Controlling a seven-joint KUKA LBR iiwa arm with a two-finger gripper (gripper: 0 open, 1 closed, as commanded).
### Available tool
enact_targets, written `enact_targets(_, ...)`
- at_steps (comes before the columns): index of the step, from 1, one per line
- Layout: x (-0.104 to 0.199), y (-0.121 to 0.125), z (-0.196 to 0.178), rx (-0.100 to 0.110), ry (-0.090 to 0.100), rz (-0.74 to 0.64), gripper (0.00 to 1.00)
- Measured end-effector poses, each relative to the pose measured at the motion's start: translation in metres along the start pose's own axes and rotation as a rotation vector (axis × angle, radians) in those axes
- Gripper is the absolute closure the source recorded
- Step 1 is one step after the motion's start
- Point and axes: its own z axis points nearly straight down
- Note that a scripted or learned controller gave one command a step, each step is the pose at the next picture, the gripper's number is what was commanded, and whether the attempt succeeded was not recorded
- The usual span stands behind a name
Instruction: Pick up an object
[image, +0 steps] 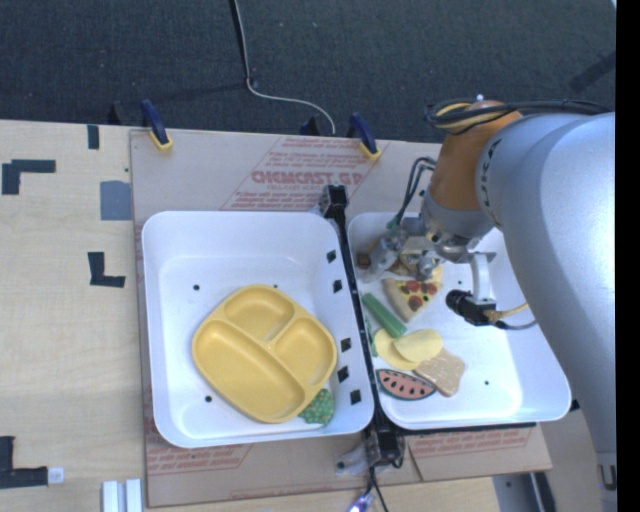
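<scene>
Where the bench begins at the left, its pale wood top (60, 330) carries a few dark tape marks and a grey patch, and beyond its far edge lies dark carpet (120, 50) crossed by a thin white cable (270, 95). A brown cardboard sheet (290, 175) with red lettering sits on the bench, held at its far edge by two blue and yellow clamps (155, 125), and both bins rest on it.

Within the left bin (165, 250) lies a yellow divided plate (263, 352), turned at an angle, with a green leafy toy (319, 407) touching its near right corner against the bin wall. A black strip (347, 300) runs along the seam between the bins.

Toy food crowds the left part of the right bin (520, 385): a green stick (384, 315) just right of the seam, a pizza slice (414, 293) beside it, a pale yellow piece (408, 347) nearer, then a watermelon slice (406, 384) and a slice of toast (442, 372) at the near end, the toast touching the yellow piece.

The gripper (408, 250) hangs over the far end of that cluster, just beyond the pizza slice and close above it. Small metal parts and a brownish item are jumbled under the wrist, and whether anything sits in the gripper, or how wide it stands, I cannot tell. The orange band (462, 165) and grey arm (560, 250) cover the far right corner of the bin, and the arm is cut off at the right.
</scene>
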Motion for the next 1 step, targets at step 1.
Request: enact_targets(1,-0.0105,-0.0724,-0.0007,-0.028,0.002,0.002,0.0)
